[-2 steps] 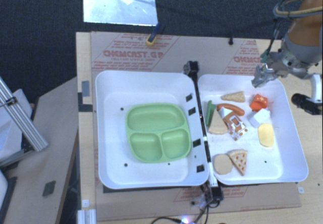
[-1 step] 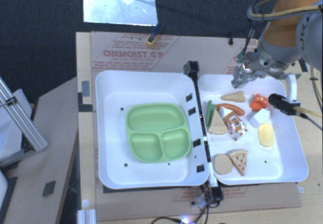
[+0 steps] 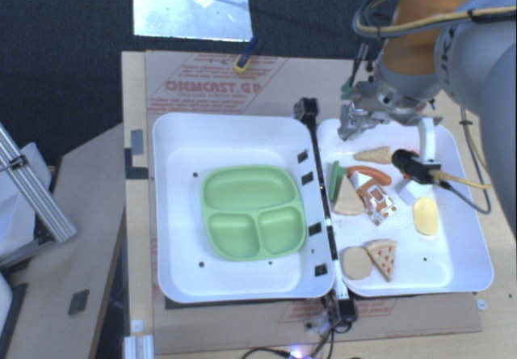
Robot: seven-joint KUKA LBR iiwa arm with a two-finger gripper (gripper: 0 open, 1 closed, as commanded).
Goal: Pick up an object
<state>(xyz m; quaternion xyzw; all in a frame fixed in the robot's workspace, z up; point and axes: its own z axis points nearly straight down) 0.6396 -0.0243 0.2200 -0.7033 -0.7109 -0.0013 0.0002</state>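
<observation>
The arm reaches in from the right, and its pincer (image 3: 353, 124) hangs over the far left corner of the right bin (image 3: 472, 264), above the toy food and not touching any of it. From where I stand the fingertips are a dark blur against the bin wall, so I cannot tell how far apart they are, and I see nothing held between them.

The pickable things all lie in that right bin: a tan wedge (image 3: 372, 155) nearest the pincer, a green strip (image 3: 334, 180) along the divider, an orange sausage piece (image 3: 373, 175), a small printed packet (image 3: 378, 203), a yellow piece (image 3: 426, 216), a round cookie (image 3: 355, 263) and a pizza slice (image 3: 383, 257) at the near end. The left bin (image 3: 179, 276) carries a green divided plate (image 3: 251, 211).

These look like light, hollow plastic play food, stiff and rather slick, likely to skid rather than crush. The tan wedge seems the handiest choice; I would pinch it across its narrow width, near the thicker end, coming straight down so it does not slide away on the smooth bin floor. The flat pieces offer little edge to grip.
</observation>
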